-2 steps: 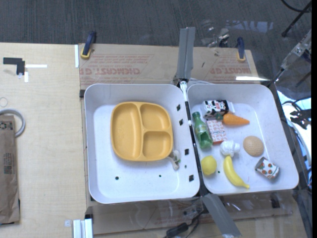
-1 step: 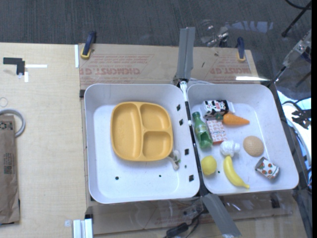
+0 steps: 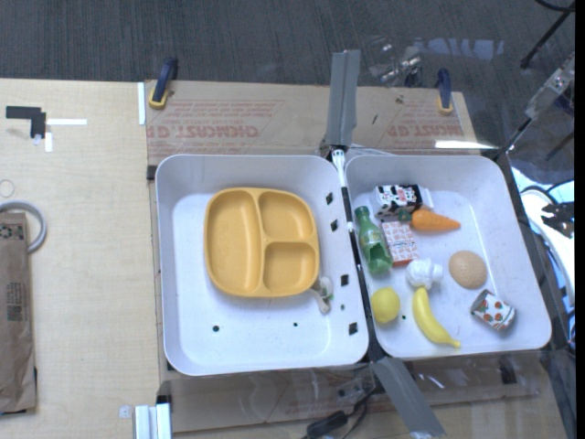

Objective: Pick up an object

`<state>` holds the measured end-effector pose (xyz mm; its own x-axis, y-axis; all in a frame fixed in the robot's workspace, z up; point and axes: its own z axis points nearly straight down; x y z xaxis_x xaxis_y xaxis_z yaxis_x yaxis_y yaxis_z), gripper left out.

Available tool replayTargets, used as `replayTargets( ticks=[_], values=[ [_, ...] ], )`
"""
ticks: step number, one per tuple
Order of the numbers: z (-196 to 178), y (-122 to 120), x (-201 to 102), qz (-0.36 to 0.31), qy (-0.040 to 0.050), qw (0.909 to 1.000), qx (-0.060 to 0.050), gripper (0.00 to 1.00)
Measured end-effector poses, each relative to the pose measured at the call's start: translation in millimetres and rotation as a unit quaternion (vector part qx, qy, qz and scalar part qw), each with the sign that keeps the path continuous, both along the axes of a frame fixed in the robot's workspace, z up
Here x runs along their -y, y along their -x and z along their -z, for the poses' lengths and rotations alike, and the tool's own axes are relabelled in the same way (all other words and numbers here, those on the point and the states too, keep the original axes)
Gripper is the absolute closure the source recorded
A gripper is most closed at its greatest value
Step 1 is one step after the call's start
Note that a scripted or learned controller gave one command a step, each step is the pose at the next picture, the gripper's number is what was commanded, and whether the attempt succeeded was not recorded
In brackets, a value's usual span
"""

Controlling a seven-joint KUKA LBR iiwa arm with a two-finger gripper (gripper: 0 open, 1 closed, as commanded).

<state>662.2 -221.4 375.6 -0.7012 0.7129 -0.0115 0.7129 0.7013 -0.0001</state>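
Observation:
The right white bin (image 3: pixel 475 210) holds several small items. A black-and-white carton (image 3: pixel 398 195) lies at its back, with an orange carrot (image 3: pixel 435 220) beside it. A green bottle (image 3: pixel 371 240) lies along the left wall, next to a red-and-white packet (image 3: pixel 399 241). Nearer the front are a small white piece (image 3: pixel 421 272), a beige egg-shaped item (image 3: pixel 467 269), a lemon (image 3: pixel 386 305), a banana (image 3: pixel 432 319) and a small printed box (image 3: pixel 493 311).
The left white bin (image 3: pixel 187 282) holds a yellow divided plate (image 3: pixel 261 241) and a small grey item (image 3: pixel 322 292) at the plate's front right corner. Cardboard (image 3: pixel 265 122) with blue clamps (image 3: pixel 164 80) lies behind the bins. A brown bag (image 3: pixel 14 309) sits far left.

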Motion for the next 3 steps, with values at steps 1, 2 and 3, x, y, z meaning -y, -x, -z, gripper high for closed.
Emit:
replayTargets(
  ticks=[1, 2, 3],
  values=[
    [-40.1, 15.5, 0.6, -0.252, -0.0016, 0.9677, -0.003, 1.0],
    [-40.1, 15.5, 0.6, -0.252, -0.0017, 0.9677, -0.003, 0.0],
    [129.5, 13.4, -0.2, -0.264, -0.0021, 0.9645, -0.004, 0.0]
  ],
)
